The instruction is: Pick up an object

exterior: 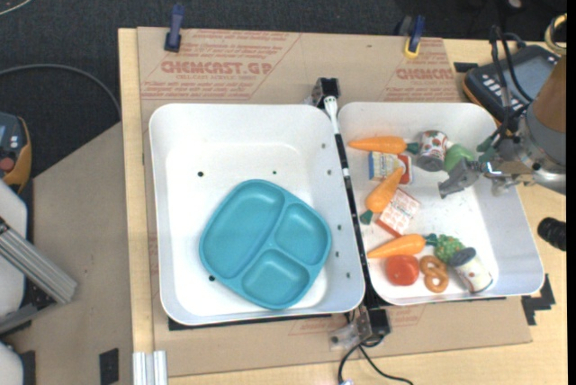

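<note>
1. Your gripper is hanging over the right bin, its fingers apart and holding nothing.
2. The toys are lying in that bin: three carrots, a tomato, a pretzel, broccoli and a small box.
3. A blue plate with three parts is sitting in the left bin.

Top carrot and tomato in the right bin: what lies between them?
In the camera view, between the top carrot and the tomato lie a second carrot, a small packet and a third carrot.
</note>
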{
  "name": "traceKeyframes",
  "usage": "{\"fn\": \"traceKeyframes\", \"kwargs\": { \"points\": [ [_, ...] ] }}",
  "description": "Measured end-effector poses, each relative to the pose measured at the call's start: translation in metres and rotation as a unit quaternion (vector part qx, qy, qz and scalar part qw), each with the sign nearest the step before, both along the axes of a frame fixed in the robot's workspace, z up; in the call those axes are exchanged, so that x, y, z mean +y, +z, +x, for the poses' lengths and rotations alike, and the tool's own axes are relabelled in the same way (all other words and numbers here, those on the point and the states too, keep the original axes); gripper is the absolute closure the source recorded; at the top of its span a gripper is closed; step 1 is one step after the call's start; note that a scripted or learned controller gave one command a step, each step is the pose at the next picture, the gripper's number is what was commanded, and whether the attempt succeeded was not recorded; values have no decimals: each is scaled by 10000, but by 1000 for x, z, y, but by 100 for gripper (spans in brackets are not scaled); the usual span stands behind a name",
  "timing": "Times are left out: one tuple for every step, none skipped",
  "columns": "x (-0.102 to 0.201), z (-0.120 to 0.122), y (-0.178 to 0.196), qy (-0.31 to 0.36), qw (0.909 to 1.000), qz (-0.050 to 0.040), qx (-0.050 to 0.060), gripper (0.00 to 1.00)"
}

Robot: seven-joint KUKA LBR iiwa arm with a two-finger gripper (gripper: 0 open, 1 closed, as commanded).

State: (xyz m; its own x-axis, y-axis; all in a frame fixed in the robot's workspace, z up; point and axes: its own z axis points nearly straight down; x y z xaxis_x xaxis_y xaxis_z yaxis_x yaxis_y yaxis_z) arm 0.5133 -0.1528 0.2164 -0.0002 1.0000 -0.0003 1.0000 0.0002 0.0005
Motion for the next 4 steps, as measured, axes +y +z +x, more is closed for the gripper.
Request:
{"fn": "traceKeyframes", "kwargs": {
  "points": [
    [65, -38, -101, 19, 10000, 34, 71, 0],
    [52, 20, -122, 10, 10000, 2, -12, 0],
    [114, -24, -27, 31, 10000, 13, -25, 0],
    [111, -23, -21, 1, 10000, -2, -14, 100]
  ]
}}
